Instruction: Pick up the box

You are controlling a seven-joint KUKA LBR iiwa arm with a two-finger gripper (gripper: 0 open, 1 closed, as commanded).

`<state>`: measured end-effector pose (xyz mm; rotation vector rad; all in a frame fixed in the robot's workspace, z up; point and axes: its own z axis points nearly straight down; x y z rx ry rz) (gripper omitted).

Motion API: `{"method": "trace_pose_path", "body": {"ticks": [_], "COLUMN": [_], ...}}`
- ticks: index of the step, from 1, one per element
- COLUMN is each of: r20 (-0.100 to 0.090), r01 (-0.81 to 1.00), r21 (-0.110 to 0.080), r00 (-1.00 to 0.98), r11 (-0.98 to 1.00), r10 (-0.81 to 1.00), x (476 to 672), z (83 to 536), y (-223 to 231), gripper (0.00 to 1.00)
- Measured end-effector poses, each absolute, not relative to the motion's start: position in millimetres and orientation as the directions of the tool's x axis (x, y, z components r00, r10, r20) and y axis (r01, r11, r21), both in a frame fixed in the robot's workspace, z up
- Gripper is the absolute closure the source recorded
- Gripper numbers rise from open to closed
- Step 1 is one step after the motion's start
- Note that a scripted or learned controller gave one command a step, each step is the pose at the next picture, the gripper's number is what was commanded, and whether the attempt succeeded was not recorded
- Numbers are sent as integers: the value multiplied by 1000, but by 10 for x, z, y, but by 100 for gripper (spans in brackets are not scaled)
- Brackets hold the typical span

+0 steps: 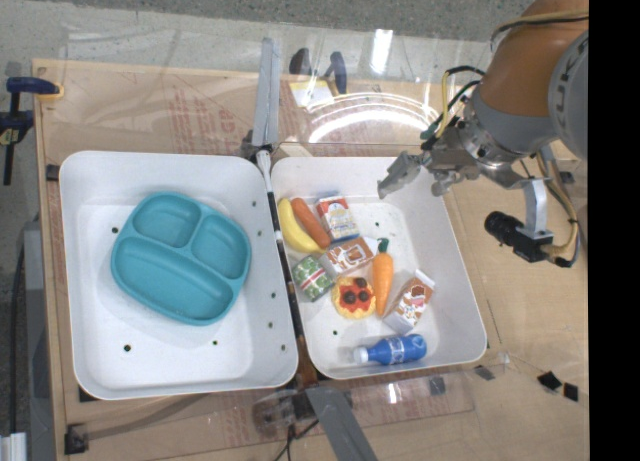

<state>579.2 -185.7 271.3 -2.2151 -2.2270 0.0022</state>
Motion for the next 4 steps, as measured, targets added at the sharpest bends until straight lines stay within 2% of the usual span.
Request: {"method": "trace_pose_path", "body": {"ticks": [1, 2, 3, 4], "r20": [-1, -2, -3, -2], "r01": [1000, 989, 988, 975], "r21": [-5, 0, 1, 2], "r00": [12, -150, -152, -222], "r11": [-12, 150, 152, 222], "r10": [1000, 989, 988, 975], "x": [5984, 6326, 6333, 6193], "z": [1441, 877, 992, 2253], "y": [-1584, -1660, -1668, -1364], "gripper": [0, 0, 100, 100]}}
